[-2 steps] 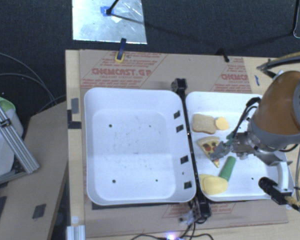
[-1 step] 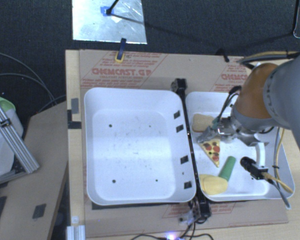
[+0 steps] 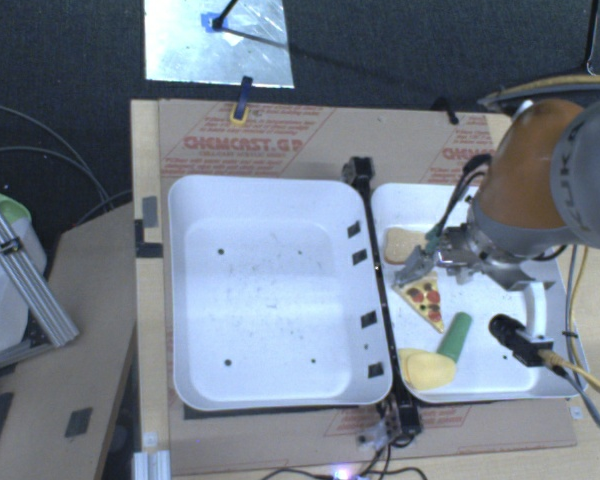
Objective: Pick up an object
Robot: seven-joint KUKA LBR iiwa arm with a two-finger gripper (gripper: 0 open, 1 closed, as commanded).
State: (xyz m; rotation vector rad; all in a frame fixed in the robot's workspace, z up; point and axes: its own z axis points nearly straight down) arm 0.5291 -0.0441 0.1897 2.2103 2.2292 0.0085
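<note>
Objects for picking lie in the right bin (image 3: 500,373), clustered along its left side. A tan slice of bread (image 3: 401,241) sits at about 10 o'clock in that bin, close to the divider between the two bins. Just below it, toward 8 o'clock, lies a pizza slice (image 3: 426,301) with red dots on a yellow wedge, its tip pointing down and to the right. A green cylinder (image 3: 454,335) lies tilted just beside the pizza slice, at about 7 o'clock in the bin, and its lower end touches or nearly touches a pale yellow lump (image 3: 427,368) that rests in the bin's lower left corner.

The gripper (image 3: 417,265) hangs low over the left part of the right bin, between the bread and the pizza slice, with its metal tip very near both. Whether its fingers are spread or pressed together cannot be told from this angle, and nothing can be seen between them. The grey arm with its orange band (image 3: 525,163) comes in from 3 o'clock and covers the upper right of the bin.

The left bin (image 3: 195,203) sits beside it, at 9 o'clock from the gripper. Both bins rest on a brown board on the surface (image 3: 280,133), with a shiny metal sheet (image 3: 216,28) beyond at 12 o'clock.
</note>
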